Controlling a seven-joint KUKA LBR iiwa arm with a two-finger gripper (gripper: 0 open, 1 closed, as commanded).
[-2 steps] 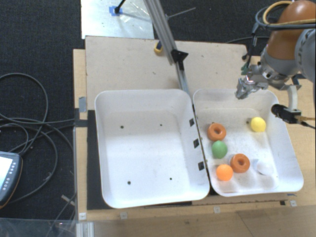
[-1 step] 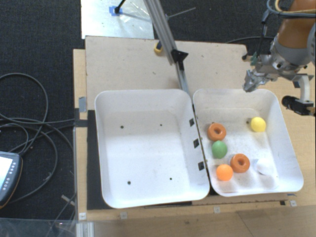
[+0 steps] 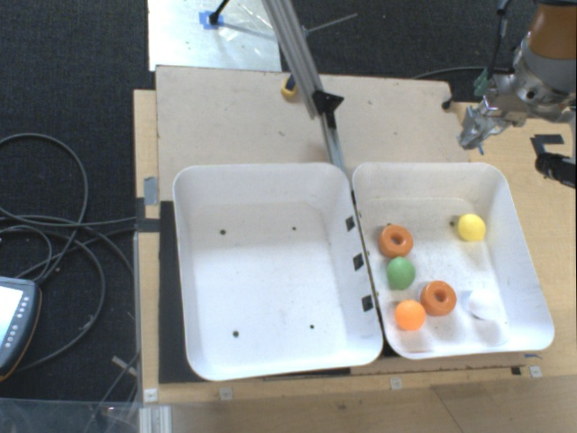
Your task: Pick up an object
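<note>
Grey and orange, the arm is reaching in from the right, and its gripper is hanging over the bench just past the far rim of the right bin. Nothing is showing between its fingers; whether they are open or shut, I cannot tell.

Below the gripper, inside that bin, a yellow ball is lying nearest to it. Farther down and to its left, an orange ring is sitting just above a green ball. Farther still, a second orange ring is resting beside an orange ball. A white object is lying just right of that second ring. The left bin is sitting well away to the gripper's left.
</note>
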